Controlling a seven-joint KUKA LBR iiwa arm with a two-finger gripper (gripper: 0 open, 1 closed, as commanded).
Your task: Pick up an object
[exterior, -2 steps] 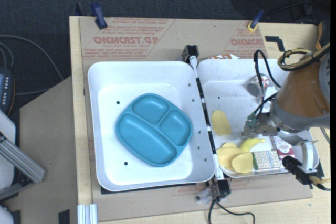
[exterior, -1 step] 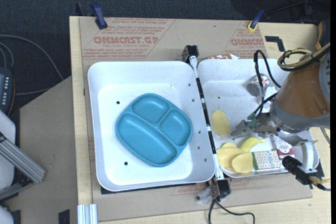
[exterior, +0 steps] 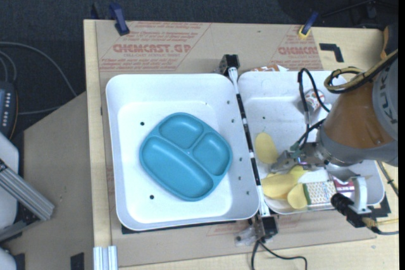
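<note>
A blue divided plate (exterior: 185, 155) lies flat in the left bin (exterior: 126, 98). In the right bin (exterior: 272, 88) several yellow pieces (exterior: 278, 185) lie near the front left, one pale yellow piece (exterior: 266, 148) a little farther back. A small printed box (exterior: 318, 193) lies beside them at the front. My gripper (exterior: 292, 160) reaches down into the right bin from the right, its tip just above the yellow pieces. The arm's orange band (exterior: 354, 120) covers the bin's right half.
A packet with red and white print (exterior: 312, 98) lies at the back of the right bin, under a black cable (exterior: 305, 88). Blue and yellow clamps (exterior: 118, 19) hold the cardboard bench top. A black divider (exterior: 243, 129) runs between the two bins.
</note>
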